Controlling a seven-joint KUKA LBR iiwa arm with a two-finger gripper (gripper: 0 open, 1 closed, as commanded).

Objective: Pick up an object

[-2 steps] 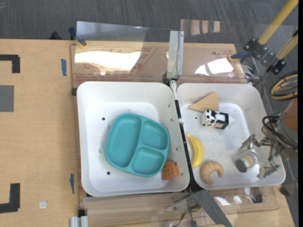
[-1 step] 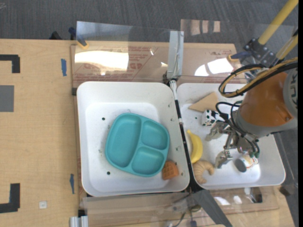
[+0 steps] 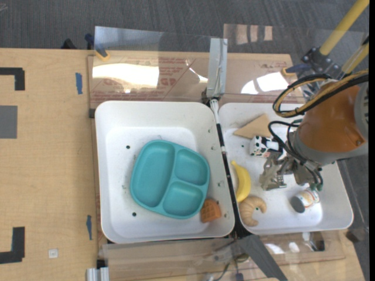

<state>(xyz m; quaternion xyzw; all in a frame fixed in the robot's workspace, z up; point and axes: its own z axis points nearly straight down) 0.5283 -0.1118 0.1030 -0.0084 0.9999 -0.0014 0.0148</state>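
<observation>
- The bench point(image 3: 41, 174) carries two shallow white bins side by side: the left bin point(image 3: 111, 127) and the right bin point(image 3: 337, 212).
- In the left bin lies a teal divided plate point(image 3: 170, 179) with three compartments, set a little toward the bin's near right side.
- Just beside the plate's near right edge, touching or almost touching it, sits a small orange-brown piece point(image 3: 211, 211) in the bin's near right corner.
- The arm point(image 3: 331, 122), grey with its orange band, reaches in from the right and hangs over the right bin.
- The gripper point(image 3: 275, 177) points down into the middle of the right bin; whether its fingers are open or closed cannot be told, and nothing is seen held between them.
- In the right bin, a yellow banana point(image 3: 241, 180) lies along the left wall.
- A tan croissant point(image 3: 253, 209) sits just beside the banana's near end.
- A tan wedge-shaped piece point(image 3: 255, 126) lies toward the far left of that bin.
- A small black-and-white toy point(image 3: 261, 146) lies between the wedge and the gripper.
- A small grey cylinder with a white end point(image 3: 304, 201) lies near the gripper, on its near right side.
</observation>
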